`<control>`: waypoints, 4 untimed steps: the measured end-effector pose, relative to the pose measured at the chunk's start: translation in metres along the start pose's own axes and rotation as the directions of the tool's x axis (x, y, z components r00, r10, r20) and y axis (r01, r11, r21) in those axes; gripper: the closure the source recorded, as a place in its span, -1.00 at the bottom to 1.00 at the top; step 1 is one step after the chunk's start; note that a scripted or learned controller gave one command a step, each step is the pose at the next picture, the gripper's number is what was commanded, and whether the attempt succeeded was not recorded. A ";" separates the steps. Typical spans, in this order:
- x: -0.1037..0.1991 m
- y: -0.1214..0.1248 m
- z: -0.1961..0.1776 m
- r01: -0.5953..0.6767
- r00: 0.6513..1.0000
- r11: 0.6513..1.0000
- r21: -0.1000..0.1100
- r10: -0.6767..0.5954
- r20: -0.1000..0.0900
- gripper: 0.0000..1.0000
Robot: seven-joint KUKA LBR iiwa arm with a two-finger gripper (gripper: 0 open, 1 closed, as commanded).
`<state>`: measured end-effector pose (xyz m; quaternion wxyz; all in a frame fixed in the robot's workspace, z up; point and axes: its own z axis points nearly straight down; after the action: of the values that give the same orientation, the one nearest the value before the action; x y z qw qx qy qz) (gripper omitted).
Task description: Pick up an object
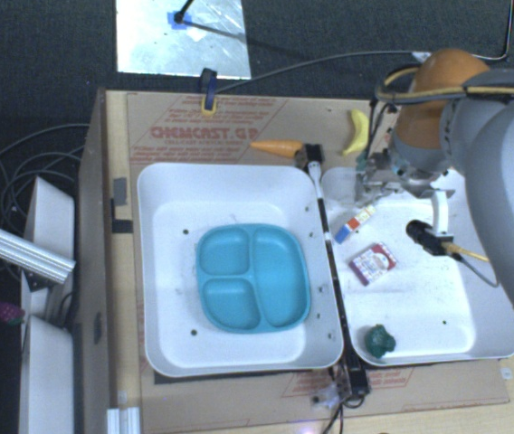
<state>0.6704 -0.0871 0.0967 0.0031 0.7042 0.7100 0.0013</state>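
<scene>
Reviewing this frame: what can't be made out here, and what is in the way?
- Gripper: its fingers are hidden under the grey arm's wrist, so open or shut is unclear.
- Yellow banana: its right side is covered by the arm.
- Small red-and-white packet: print too small to read.
- Dark green lump: too blurred to identify.

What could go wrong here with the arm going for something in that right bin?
The gripper sits at the right bin's far left corner, so it may bump the rim. The banana and carrot lie outside the bins. The green object sits against the near wall, awkward to grasp.
</scene>
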 end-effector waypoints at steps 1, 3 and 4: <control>0.000 0.000 0.000 0.001 1.000 1.000 0.000 -0.001 0.000 -1.00; 0.000 -0.001 0.011 -0.003 1.000 1.000 0.003 0.003 -0.002 -1.00; 0.000 -0.012 0.012 -0.007 1.000 1.000 0.004 0.007 -0.002 -1.00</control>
<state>0.6583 -0.0869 0.0849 0.0010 0.7065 0.7077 0.0003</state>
